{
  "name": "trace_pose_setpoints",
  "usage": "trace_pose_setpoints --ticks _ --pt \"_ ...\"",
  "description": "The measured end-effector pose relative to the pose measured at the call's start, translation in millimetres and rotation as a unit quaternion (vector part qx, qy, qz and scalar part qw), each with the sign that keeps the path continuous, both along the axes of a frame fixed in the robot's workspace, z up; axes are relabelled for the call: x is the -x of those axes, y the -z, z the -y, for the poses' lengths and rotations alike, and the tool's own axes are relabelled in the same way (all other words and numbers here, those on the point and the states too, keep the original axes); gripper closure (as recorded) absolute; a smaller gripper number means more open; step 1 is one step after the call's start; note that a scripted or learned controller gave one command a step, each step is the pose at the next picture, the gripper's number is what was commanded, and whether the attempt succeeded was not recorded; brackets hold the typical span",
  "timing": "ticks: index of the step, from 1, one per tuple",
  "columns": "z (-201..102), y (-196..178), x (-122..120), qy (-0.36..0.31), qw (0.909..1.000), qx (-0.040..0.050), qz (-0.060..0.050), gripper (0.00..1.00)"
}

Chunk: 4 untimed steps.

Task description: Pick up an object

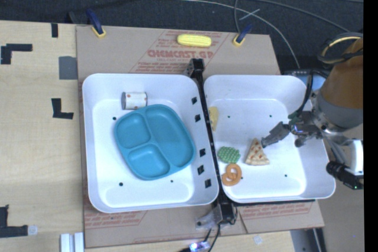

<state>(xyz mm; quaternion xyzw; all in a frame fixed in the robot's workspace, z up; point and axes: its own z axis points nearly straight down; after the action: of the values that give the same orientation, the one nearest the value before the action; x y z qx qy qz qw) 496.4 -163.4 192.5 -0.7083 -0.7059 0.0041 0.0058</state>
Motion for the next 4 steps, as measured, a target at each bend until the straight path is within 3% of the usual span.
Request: trace_pose_setpoints --ticks 1,3,4 --pt "-0.2 -5.9 -3.1 -0.002 1.0 0.0013 0.006 0.0" --pt "-5.2 109.6 -4.1 -0.002 1.0 0.002 0.007 0.0" --pt "-4.5 96.7 -4.8 -0.002 1.0 0.0024 0.008 1.0"
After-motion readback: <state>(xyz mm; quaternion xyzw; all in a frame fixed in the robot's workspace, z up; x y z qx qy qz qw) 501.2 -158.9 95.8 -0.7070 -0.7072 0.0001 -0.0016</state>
